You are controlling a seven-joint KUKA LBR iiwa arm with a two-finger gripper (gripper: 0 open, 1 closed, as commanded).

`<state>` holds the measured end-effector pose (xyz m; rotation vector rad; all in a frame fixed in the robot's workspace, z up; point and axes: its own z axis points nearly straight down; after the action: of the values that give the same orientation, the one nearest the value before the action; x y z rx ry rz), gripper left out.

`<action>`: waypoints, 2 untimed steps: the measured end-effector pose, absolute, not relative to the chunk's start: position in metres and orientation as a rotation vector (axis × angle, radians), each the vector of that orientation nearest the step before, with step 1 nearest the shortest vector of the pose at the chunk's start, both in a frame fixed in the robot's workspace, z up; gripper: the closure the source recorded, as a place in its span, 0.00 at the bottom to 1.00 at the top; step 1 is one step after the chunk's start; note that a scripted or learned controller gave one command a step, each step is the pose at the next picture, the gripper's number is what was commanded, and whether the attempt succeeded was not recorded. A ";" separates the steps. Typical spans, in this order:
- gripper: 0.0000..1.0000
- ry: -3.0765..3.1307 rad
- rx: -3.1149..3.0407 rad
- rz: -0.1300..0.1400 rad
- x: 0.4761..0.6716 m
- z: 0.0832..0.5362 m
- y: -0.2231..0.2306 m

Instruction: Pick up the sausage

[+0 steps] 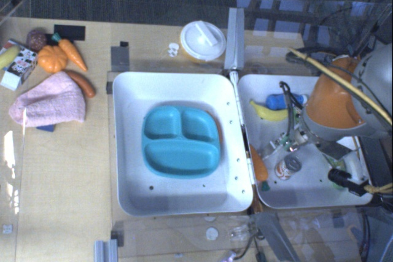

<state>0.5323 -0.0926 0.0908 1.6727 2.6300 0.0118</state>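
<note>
My gripper (pixel 288 145) hangs low over the middle of the right bin (pixel 344 196), below the arm's orange band (pixel 331 104). An orange-brown, sausage-like piece (pixel 260 167) lies along that bin's left wall, a little left of and below the gripper and apart from it. A small round white and red item (pixel 284 170) sits just under the gripper. A yellow banana (pixel 268 110) and a blue bottle (pixel 284 100) lie at the bin's back left. Whether the gripper has anything in it is hidden by its own body.
The left bin (pixel 129 150) bears a blue divided plate (pixel 182 139). On the bench at the left lie a pink cloth (pixel 49 102), a reddish-brown sausage-shaped toy (pixel 82 83), a carrot (pixel 73 53) and a small pumpkin (pixel 51 58). A white lid (pixel 204 40) sits behind the bins.
</note>
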 end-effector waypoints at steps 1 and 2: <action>0.00 2.344 2.095 -0.001 0.519 0.100 -0.089; 0.00 2.666 1.638 0.008 0.573 0.089 -0.088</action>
<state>0.5731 -0.0879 0.0895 1.6375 2.6659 0.0085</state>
